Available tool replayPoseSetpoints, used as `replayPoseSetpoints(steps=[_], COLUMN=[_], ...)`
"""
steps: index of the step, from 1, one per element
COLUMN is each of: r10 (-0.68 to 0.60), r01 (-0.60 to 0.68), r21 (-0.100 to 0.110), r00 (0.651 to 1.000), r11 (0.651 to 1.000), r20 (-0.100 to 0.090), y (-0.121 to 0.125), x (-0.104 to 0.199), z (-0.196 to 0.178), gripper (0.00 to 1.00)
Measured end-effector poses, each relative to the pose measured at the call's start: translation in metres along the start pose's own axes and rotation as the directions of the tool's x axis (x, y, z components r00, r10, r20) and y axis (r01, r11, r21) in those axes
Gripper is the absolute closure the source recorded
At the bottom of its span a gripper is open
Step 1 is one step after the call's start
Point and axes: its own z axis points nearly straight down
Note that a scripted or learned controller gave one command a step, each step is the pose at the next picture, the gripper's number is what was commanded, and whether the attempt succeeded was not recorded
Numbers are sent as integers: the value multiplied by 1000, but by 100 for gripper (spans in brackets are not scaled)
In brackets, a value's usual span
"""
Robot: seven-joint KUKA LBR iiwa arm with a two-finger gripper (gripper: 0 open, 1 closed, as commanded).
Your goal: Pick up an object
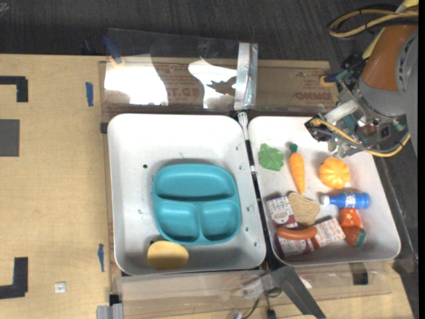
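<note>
The right bin (388, 244) holds a green leaf (270, 157), a carrot (297, 169), an orange pumpkin (334, 172), a blue bottle (346, 200), a red pepper (352, 226), a bread slice (305, 209) and a sausage (297, 232) lying on snack packets (323, 235). My gripper (334, 138) hangs over the bin's far right corner, just above and behind the pumpkin. Cables and the wrist body hide much of it. I see nothing held in it.
The left bin (126, 145) holds a teal divided tray (196, 201) and a yellow oval piece (167, 253) at its front edge. A clear shiny panel (246, 75) stands behind the bins. Yellow cables loop above the wrist at the top right.
</note>
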Motion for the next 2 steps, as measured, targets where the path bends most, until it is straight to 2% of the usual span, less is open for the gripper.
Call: replayPoseSetpoints(steps=[1, 2], r10=[162, 161], r01=[-162, -161], r21=[0, 1], r00=[987, 987], r11=[987, 987], r20=[-1, 1], y=[0, 19], x=[33, 54], z=[127, 129], gripper=[100, 100])
